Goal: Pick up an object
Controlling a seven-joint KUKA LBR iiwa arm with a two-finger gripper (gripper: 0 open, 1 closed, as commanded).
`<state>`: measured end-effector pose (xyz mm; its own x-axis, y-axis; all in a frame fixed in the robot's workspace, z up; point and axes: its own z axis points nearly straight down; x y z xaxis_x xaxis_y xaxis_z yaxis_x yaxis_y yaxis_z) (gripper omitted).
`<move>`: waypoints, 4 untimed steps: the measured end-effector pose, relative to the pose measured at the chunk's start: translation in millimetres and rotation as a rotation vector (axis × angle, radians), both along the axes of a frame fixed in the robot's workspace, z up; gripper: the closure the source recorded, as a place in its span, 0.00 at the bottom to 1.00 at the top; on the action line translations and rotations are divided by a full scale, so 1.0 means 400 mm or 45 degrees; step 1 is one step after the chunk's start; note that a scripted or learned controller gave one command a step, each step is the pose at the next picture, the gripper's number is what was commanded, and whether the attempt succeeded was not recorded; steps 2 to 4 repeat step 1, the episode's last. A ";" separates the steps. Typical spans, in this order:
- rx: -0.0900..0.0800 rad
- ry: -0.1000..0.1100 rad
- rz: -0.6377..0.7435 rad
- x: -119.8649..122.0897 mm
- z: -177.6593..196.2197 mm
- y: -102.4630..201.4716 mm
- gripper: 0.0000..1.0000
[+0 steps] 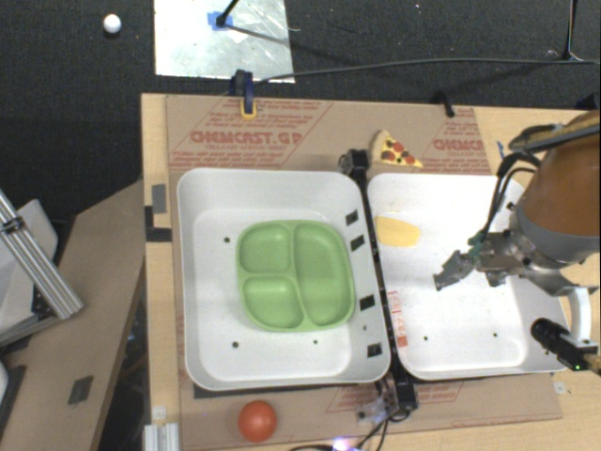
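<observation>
In the right bin point(470, 350), the tool point(454, 272) hovers over bare floor; whether it is apart or together cannot be told. The yellow piece point(397, 232) lies flat near the far left corner. It looks thin, light and slippery, best pinched across its narrow width.

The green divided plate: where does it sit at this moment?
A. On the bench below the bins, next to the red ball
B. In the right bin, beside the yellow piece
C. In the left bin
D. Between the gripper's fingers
C. The green divided plate lies flat in the middle of the left bin, while the gripper hangs over the right bin, apart from it.
</observation>
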<state>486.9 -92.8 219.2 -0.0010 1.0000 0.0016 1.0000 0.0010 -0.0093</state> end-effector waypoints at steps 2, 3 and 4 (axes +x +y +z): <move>-0.002 -0.014 0.003 0.006 0.012 0.000 0.00; -0.002 -0.014 0.003 0.006 0.012 0.000 0.00; -0.002 -0.014 0.003 0.006 0.012 0.000 0.00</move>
